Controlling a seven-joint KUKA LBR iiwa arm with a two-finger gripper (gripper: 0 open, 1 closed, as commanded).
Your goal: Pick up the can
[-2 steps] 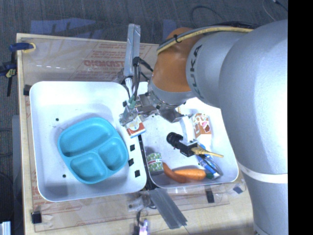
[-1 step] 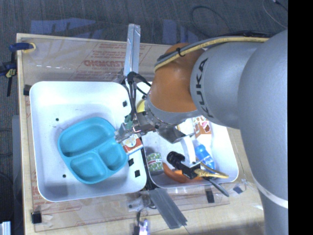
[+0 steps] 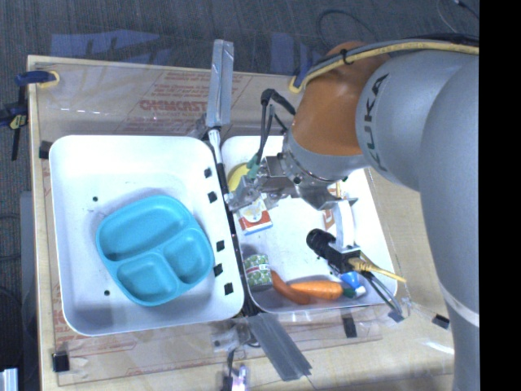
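The can (image 3: 258, 270) is small with a green patterned label. It lies near the front left corner of the right bin (image 3: 368, 218), beside the divider. My gripper (image 3: 254, 192) hangs over the left side of that bin, just above a red and white box (image 3: 257, 222). The gripper is a good way behind the can and apart from it. The big grey and orange wrist hides the back of the right bin.
An orange carrot (image 3: 313, 289) lies right of the can along the front wall, with a small blue thing (image 3: 352, 283) at its end. A yellow object (image 3: 236, 175) sits at the divider behind the gripper. The left bin (image 3: 73, 218) holds a blue divided plate (image 3: 154, 248).
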